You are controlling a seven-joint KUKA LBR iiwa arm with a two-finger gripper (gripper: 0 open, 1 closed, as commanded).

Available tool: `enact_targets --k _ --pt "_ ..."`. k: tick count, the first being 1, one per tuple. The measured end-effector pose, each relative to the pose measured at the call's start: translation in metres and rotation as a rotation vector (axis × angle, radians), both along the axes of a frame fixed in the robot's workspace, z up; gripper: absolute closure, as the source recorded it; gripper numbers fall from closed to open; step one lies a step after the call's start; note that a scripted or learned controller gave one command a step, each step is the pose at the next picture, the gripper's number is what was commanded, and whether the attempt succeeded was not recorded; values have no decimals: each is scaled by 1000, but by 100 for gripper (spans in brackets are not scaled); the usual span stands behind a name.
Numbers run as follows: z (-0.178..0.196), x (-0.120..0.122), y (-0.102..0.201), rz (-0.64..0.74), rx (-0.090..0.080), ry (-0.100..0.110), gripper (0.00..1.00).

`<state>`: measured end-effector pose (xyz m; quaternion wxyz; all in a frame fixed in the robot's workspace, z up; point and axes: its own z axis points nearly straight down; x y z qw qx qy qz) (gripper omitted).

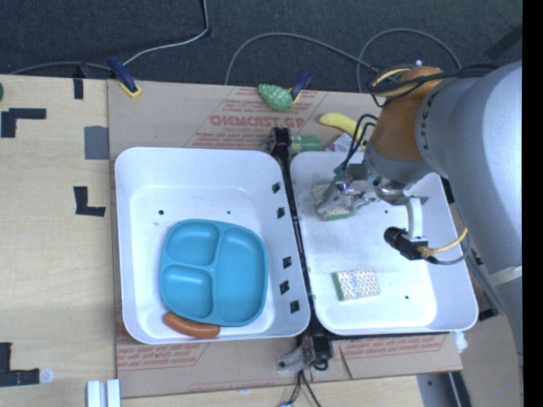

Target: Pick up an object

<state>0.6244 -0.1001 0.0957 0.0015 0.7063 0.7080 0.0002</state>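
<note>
My gripper is low in the right bin, near its back left part, over a small pale greyish object lying on the bin floor. The fingers sit right at that object, and the wrist hides how they stand. A small flat pad with a speckled white face and a green edge lies nearer the front of the same bin, well apart from the gripper. In the left bin a blue divided plate rests flat, with an orange sausage-shaped toy against its front edge.
Behind the bins, on the cardboard, lie a green knobbly toy and a yellow banana. A black divider runs between the bins. The grey arm covers the right bin's far right side. Cables trail across the dark floor behind.
</note>
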Motion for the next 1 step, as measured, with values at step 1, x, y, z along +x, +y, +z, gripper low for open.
enact_targets --k 1 --pt "89 -41 69 1 3 1 100"
